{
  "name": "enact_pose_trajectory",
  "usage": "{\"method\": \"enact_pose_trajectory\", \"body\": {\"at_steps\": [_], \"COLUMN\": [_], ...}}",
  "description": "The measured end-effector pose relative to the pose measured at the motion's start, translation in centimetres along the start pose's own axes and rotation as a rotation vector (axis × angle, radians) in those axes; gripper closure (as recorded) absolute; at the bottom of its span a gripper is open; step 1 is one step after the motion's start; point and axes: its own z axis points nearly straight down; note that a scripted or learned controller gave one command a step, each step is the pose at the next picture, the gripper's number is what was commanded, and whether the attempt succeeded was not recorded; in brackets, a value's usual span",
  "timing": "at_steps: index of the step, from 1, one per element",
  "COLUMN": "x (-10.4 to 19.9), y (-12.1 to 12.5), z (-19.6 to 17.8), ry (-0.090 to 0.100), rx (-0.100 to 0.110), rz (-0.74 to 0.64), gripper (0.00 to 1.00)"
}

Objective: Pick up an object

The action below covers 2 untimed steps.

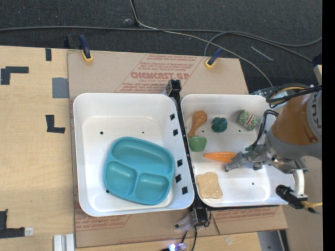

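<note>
Over rt bin, low and near its middle: gripper, dark grey, reaching in from rt side. Fingers point left; tips sit just beside the rt end of the carrot, may be touching it. Can't tell whether pincer is wide or narrow — too dark and small to read the gap. Nothing seen betw. fingers.

Arm: grey body w/ orange band above wrist, over rt edge of rt bin.

Rt bin contents:
- carrot, orange, lying flat, approx. crosswise, centre of bin.
- green round piece, just up-left of carrot, near the divider.
- tan drumstick-like piece, above green one, tilted.
- dark teal lump, just rt of drumstick piece.
- green/white packet-like item, upper rt, near arm.
- beige bread-like slab, lower left corner, below carrot, apart from it.

Left bin: teal sectioned plate, three compartments, lying flat, toward lower centre.

Both bins sit side by side, touching along black divider clips, on a cardboard sheet w/ red print. Sheet held at top by two blue/yellow clamps. Black cables run across dark floor above.
</note>
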Motion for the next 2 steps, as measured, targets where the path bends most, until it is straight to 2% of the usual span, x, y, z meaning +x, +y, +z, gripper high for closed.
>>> {"method": "enact_pose_trajectory", "body": {"at_steps": [1,2], "x": [0.0,0.1], "y": [0.1,-0.7], "z": [-1.2,-7.0], "ry": [-0.001,0.001], "rx": [-0.003,-0.003], "rz": [0.0,0.0], "gripper": [1.0,1.0]}}
